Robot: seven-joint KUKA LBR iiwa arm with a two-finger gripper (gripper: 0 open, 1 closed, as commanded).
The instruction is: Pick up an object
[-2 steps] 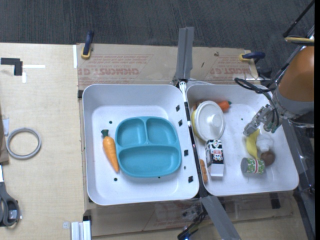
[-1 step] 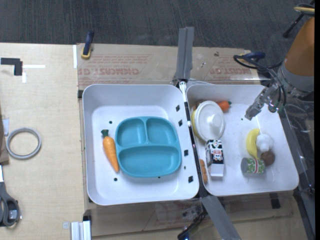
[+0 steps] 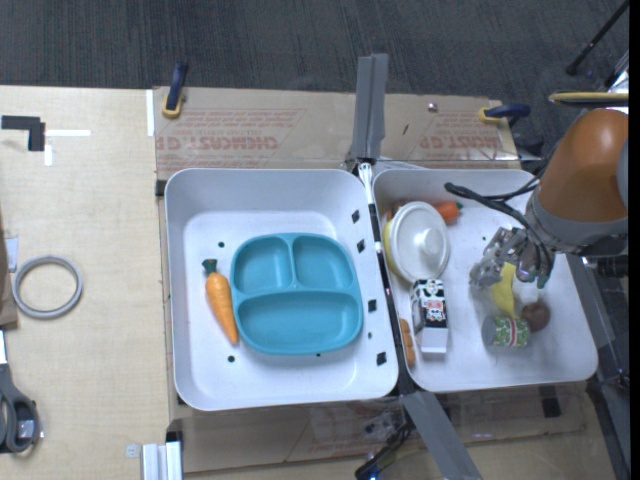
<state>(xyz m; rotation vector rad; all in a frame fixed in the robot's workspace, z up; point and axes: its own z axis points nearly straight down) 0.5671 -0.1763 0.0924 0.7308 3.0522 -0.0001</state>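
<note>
While the gripper (image 3: 503,265) hangs low in the right bin (image 3: 570,363) over a yellow object (image 3: 503,290), grasp unclear to me, it should descend straight and close gently.

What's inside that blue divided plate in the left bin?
The blue divided plate shows only bare blue compartments. A toy carrot lies beside it on the bin floor, not inside it. Whatever is beneath the plate is covered.

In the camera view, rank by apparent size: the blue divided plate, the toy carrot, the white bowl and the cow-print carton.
Largest to smallest:
1. blue divided plate
2. white bowl
3. toy carrot and cow-print carton: these look about alike, so I won't rank them.
</note>
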